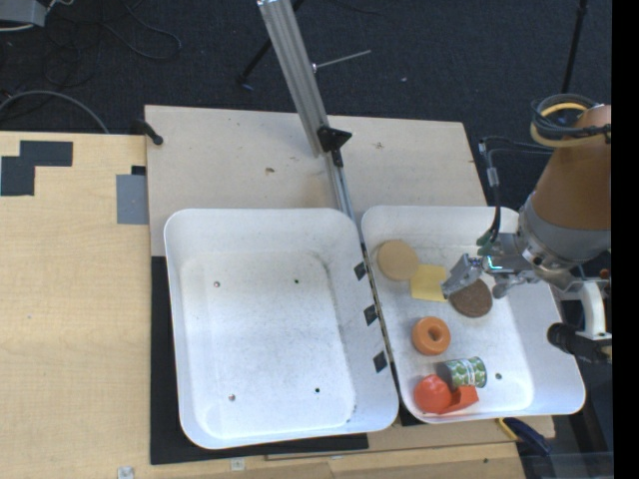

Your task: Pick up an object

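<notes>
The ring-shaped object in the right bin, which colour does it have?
The ring-shaped object is orange, seen clearly in the camera view.

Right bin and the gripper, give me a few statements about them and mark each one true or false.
1. The orange ring lies in the right bin. True.
2. The gripper is over the left bin. False: it is over the right bin, at the brown disc.
3. The yellow block sits beside the tan round piece. True.
4. The green can stands in the left bin. False: it lies in the right bin, by the red object.
</notes>
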